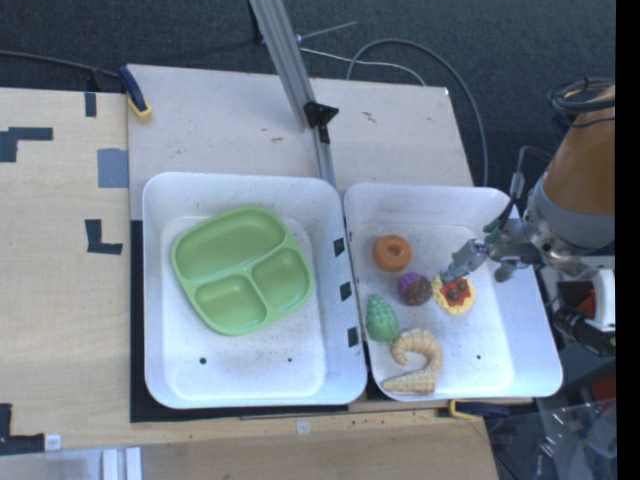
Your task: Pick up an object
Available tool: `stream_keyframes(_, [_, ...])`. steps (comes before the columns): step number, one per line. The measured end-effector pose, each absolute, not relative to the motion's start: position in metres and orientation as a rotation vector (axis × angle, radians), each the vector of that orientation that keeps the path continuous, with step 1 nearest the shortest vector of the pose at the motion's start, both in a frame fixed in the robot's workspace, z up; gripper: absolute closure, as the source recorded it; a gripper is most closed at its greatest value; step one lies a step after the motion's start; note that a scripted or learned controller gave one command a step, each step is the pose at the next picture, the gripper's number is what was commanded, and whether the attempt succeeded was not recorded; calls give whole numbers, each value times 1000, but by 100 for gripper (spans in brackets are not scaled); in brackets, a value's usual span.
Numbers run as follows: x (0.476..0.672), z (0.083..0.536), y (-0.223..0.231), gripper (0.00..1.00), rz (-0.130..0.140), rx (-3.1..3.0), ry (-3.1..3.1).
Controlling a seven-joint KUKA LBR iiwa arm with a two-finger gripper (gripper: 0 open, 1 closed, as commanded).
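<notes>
Yellow-and-red toy [455, 295] in right bin [520, 358], beside purple toy [415, 288], touching gripper [461, 264]. Jaws' spread: cannot tell. Probably light, rigid, slick plastic; best pinched across flat edges.

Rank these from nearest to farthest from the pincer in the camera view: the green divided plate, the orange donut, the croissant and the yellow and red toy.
1. Yellow and red toy, right under the pincer.
2. Orange donut, to its left.
3. Croissant, near the right bin's front edge.
4. Green divided plate, in the left bin.
</notes>
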State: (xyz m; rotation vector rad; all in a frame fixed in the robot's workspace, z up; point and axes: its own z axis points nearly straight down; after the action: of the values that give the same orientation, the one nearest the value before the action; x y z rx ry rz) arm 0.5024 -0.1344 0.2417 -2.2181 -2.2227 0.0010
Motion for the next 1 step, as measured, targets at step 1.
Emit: stream_keyframes(1, [502, 242, -135, 0, 1, -2218, -2222])
